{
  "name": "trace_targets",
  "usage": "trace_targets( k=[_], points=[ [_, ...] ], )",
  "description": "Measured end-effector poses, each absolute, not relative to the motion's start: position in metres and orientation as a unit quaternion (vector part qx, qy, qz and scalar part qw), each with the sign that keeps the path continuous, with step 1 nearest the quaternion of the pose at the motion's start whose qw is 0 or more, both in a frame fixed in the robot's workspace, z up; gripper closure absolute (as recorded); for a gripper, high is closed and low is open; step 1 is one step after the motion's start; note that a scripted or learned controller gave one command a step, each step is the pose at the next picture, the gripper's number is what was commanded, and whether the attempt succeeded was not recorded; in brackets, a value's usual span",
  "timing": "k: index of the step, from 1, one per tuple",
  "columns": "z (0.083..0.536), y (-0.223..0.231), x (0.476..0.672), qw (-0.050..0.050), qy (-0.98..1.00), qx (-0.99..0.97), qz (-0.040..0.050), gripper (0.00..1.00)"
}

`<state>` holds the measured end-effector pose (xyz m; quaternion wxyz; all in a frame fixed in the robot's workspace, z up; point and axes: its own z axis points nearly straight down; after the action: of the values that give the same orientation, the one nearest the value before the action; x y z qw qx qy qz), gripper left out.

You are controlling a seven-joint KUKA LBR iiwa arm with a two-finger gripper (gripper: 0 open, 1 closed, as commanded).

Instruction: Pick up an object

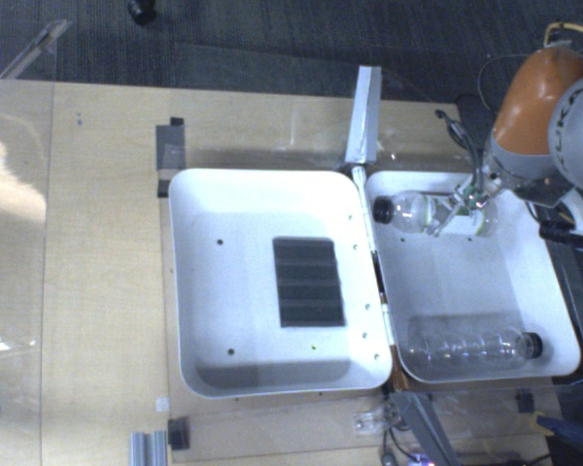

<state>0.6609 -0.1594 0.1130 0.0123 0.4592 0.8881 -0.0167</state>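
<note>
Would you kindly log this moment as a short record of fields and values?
left bin: holds a dark ribbed block, lying flat near its middle
right bin: holds two clear bottles
far bottle: on its side, dark cap toward the left bin
near bottle: on its side, cap to the view's right
end effector: down at the far bottle; grasp unclear

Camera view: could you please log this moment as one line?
pincer at top bottle, right bin | grasp unclear | second bottle at bin's near edge | dark pad in left bin

Two clear plastic bottles lie on their sides in the right bin: a small one [418, 212] at the back, a larger one [471, 346] along the front.
</note>
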Motion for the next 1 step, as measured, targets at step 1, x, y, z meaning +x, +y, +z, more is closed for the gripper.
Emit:
trace_targets(
  k=[1],
  points=[
    [0.1130, -0.1587, 0.6610, 0.012, 0.884, 0.468, -0.0169, 0.00]
  ],
)
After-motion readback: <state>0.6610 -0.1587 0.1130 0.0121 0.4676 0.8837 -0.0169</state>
